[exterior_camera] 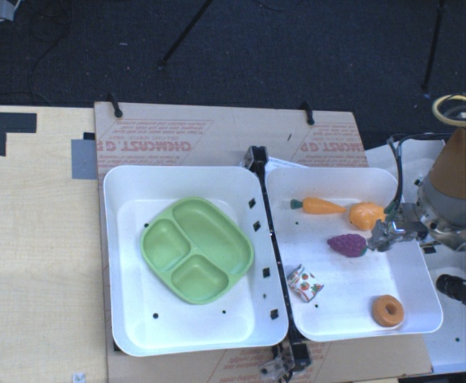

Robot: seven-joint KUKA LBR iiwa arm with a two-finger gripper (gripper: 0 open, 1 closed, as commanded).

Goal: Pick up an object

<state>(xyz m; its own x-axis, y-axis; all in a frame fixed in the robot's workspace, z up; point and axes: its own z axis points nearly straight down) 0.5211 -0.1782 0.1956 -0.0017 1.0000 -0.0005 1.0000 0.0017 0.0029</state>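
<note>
In the right bin (353, 325) lie an orange carrot (322, 207), an orange lump (366, 214), a purple bunch of grapes (347, 245), a small printed packet (304, 283) and a brown donut (388, 310). My gripper (379, 237) reaches in from the right and sits low, just right of the grapes and below the orange lump. Its tips are close to the grapes, perhaps touching them. Nothing shows clearly between them.
The left bin (137, 325) holds a green divided plate (197, 249). A black clip ridge (269, 246) separates the two bins. Cardboard (217, 138) lies under and behind them. The arm's body (448, 190) rises at the right edge.
</note>
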